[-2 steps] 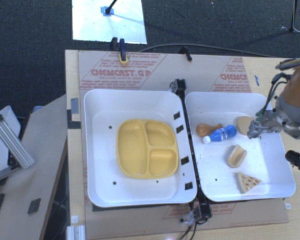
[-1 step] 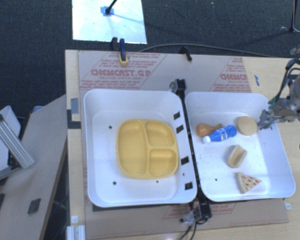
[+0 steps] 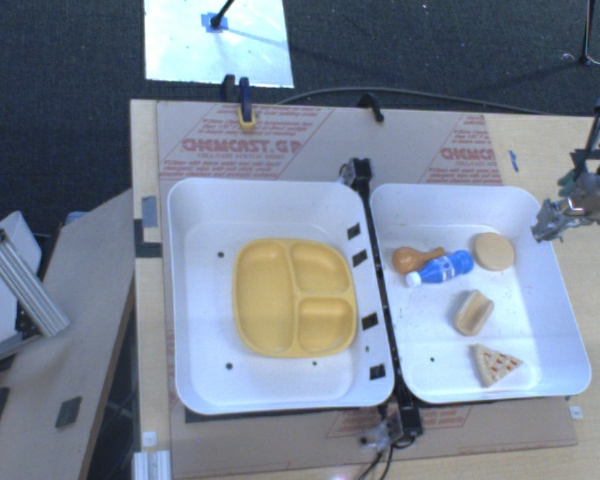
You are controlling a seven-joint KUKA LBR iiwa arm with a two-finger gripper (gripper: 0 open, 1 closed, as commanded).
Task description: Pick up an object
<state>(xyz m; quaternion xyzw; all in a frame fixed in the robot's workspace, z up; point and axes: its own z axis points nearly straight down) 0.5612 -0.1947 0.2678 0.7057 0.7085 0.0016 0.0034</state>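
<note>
Hovering over the right bin's (image 3: 565,298) far right rim, the metal hand (image 3: 555,218) grips nothing; whether it is clenched, I cannot tell. Inside that bin lie a glossy blue bottle (image 3: 442,268), round biscuit (image 3: 494,251), and triangular pizza slice (image 3: 495,364).

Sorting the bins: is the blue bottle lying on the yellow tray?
No, the blue bottle lies in the right bin; the yellow tray is in the left bin.

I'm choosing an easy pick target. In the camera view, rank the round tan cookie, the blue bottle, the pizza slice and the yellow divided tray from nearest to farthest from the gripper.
1. Round tan cookie, upper right bin, nearest the gripper.
2. Blue bottle, left of the cookie.
3. Pizza slice, front of that bin.
4. Yellow divided tray, left bin.
</note>
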